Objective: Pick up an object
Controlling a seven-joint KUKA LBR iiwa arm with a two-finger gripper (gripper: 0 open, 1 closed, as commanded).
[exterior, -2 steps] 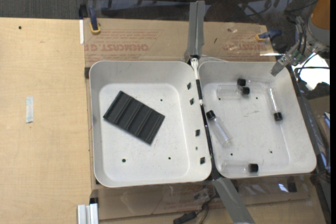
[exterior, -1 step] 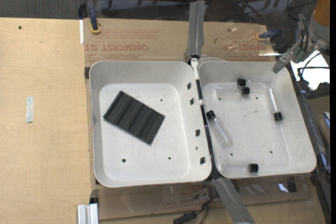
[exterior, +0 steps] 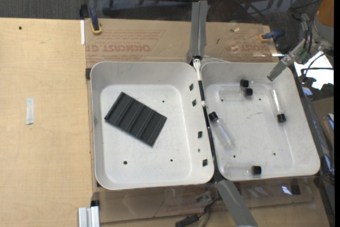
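Observation:
A dark grey ribbed flat block (exterior: 136, 118) lies tilted in the left white bin (exterior: 106, 74). In the right white bin (exterior: 305, 135) lie several clear tubes with black caps: one near the divider (exterior: 221, 129), one at the back (exterior: 234, 93), one on the right (exterior: 277, 106), one at the front (exterior: 248, 170). My gripper (exterior: 277, 70) hangs above the back right corner of the right bin, slanting down to the left, with nothing seen in it. It is apart from every tube.
A grey metal divider post (exterior: 199, 29) rises between the bins at the back. Cardboard (exterior: 138, 42) lies behind the bins, with a clamp (exterior: 95, 26) at its left. A wooden tabletop (exterior: 42, 114) spreads to the left. Cables (exterior: 319, 69) hang by the arm.

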